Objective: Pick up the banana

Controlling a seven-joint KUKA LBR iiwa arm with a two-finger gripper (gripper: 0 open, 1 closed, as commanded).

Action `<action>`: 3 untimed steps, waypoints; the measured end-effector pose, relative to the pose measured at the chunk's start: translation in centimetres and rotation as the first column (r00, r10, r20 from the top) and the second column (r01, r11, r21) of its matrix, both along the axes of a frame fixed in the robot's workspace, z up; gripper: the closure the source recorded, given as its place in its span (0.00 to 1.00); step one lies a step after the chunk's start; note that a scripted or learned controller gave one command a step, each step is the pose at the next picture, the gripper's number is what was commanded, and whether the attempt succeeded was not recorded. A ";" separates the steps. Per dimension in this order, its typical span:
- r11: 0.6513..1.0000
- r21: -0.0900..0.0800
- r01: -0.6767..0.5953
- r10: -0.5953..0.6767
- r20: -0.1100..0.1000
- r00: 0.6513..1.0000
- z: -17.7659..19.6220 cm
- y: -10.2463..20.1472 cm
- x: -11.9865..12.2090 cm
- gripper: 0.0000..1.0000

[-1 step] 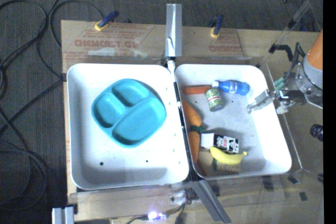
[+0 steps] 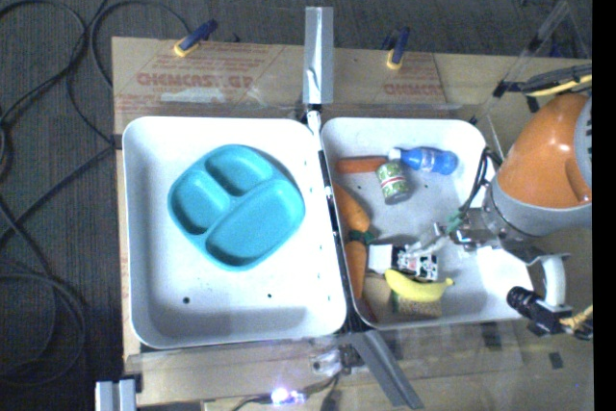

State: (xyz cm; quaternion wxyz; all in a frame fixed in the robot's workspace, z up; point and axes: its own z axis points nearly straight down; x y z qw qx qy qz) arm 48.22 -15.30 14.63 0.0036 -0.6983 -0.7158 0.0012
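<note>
Yellow against the white floor of the right bin point(image 2: 462, 135), the banana point(image 2: 416, 283) lies near the bin's front edge, curved side down, resting on top of a brownish speckled object point(image 2: 416, 306). Just above the banana sits a small black, white and red item point(image 2: 412, 261), and to its left two orange carrots point(image 2: 352, 224) lie along the bin's left wall. Toward the rear of the same bin are a small green can point(image 2: 393, 182) and a blue and white bottle point(image 2: 429, 159), close together. The gripper point(image 2: 445, 242) reaches in from the right, under the orange band of the arm point(image 2: 551, 166), and hangs just above and to the right of the banana; whether its jaws are spread or pressed together cannot be told from this angle. The left bin point(image 2: 144, 303) holds a blue divided tray point(image 2: 237, 204), resting near its centre.
</note>
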 end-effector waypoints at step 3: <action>0.968 0.006 0.252 -0.252 0.023 0.967 -3.3 2.7 0.8 0.00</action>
